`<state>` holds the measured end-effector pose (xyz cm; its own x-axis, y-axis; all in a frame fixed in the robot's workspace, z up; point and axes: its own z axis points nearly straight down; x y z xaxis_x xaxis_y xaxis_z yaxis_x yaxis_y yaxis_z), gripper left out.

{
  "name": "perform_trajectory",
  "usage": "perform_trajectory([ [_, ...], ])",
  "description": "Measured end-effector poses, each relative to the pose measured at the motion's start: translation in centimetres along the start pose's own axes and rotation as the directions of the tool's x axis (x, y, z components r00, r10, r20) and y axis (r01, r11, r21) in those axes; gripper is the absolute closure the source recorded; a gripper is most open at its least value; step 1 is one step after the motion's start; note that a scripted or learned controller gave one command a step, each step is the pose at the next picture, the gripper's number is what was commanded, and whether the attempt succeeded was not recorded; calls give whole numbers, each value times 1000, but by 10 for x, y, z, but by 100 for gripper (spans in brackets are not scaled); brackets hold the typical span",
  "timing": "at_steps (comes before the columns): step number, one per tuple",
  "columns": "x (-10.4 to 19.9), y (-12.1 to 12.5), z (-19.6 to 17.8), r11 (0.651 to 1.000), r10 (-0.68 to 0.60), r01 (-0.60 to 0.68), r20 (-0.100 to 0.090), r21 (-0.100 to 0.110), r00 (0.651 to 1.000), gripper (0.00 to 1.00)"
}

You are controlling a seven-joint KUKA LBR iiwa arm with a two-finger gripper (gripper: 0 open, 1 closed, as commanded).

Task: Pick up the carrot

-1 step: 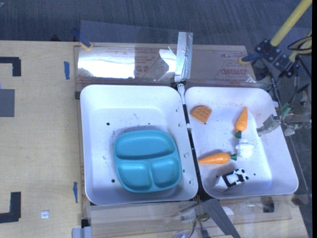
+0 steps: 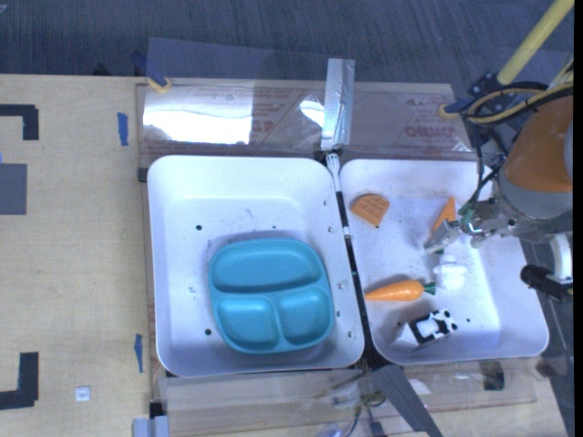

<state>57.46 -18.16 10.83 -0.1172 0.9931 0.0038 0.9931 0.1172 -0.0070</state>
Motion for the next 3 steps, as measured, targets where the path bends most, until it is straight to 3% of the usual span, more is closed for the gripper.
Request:
perform_trajectory([
  [1,-22,71,22,999,-35,35,5,-10,999,0],
  [2,-22,73,9,999,-38,38,10,-16,999,100],
  [3,10,63,-97,997,78,-78,7,-20,997,100],
])
